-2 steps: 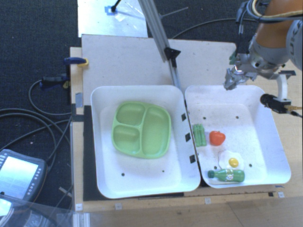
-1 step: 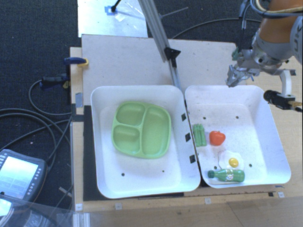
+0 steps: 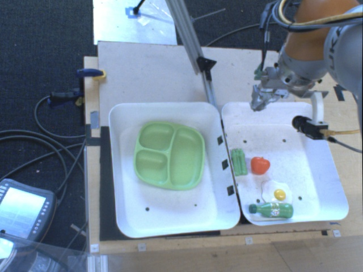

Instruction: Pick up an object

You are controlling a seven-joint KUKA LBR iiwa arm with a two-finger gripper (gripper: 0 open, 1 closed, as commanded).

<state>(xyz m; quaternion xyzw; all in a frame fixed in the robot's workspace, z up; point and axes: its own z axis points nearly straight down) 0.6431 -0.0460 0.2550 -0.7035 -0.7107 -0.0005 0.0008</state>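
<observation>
I can't tell the gripper (image 3: 260,102) finger state at the right bin's (image 3: 334,174) 12 o'clock rim; the toys cluster at 6 o'clock, so I expect an empty grab.

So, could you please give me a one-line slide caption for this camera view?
KUKA arm's gripper poised over the right bin's far edge; toy food in that bin, green divided tray in the left bin.

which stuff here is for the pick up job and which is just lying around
For the job:
- gripper, above the right bin's far edge
- right bin
- green block
- red tomato
- fried egg
- green bottle

Just lying about:
- green divided plate in the left bin
- blue clamp
- tablet
- cables
</observation>
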